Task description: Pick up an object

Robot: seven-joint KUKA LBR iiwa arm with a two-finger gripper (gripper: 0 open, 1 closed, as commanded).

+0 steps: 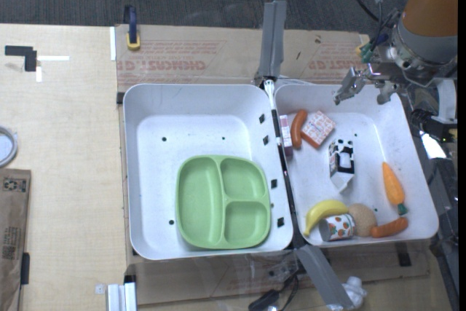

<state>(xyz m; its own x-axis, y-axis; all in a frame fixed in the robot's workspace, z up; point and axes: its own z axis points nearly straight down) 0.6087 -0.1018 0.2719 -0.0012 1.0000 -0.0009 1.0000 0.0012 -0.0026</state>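
Note:
The right bin (408, 129) holds several small items: an orange sausage (298, 128), a pink-and-white checked box (317, 129), a black-and-white carton (341, 159), a carrot (393, 184), a banana (324, 213), a small printed can (336, 228), a tan round piece (362, 218) and a second carrot (388, 228). My gripper (366, 91) hangs over the bin's far edge, above and behind the checked box. Its two fingers (349, 88) stand apart, open, with nothing between them.
The left bin (145, 156) contains a green divided plate (223, 202). A grey divider post (273, 40) rises between the bins at the back. A thin pink packet (285, 135) leans on the right bin's left wall. Cables hang near the arm's wrist (371, 0).

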